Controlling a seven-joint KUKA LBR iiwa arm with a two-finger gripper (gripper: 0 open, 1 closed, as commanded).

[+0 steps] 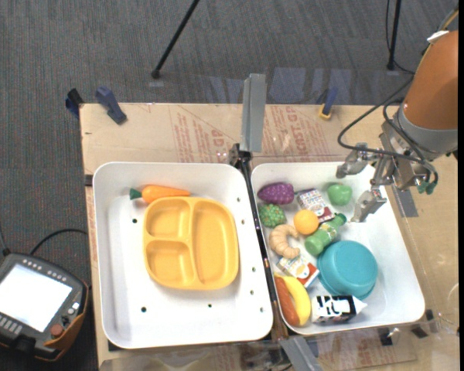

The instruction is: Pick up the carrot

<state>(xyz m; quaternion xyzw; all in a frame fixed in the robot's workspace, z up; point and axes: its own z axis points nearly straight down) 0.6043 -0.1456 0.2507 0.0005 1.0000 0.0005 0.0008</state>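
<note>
Orange with a green stub at its left end, the carrot (162,193) lies in the left bin (108,207), at the far edge of the yellow divided plate (191,243) and touching or just beside its rim. Its long axis runs nearly left to right, tipped only slightly, with the green end pointing left toward the bin's wall and the orange tip pointing right. The gripper (369,185) hangs over the far right part of the right bin (406,284), so the carrot lies well apart from it, off to the left and across the divider between the two bins. The gripper's two fingers stand spread wide with nothing between them, one toward the far rim and one nearer the green round fruit (339,194). Beneath and around it sits the clutter of the right bin: a purple grape bunch (276,193), an orange (305,222), a teal bowl (347,268) and a banana (295,301), none of which belong to the task. To my eye the coming move turns on a long sideways travel to the left at about the same depth in the scene, since the carrot and the gripper sit at a similar distance from the near edge. Because the carrot lies left to right, the fingers would probably need to close across it from the near and far sides, and the plate rim crowding its near side leaves little room for the near finger.
</note>
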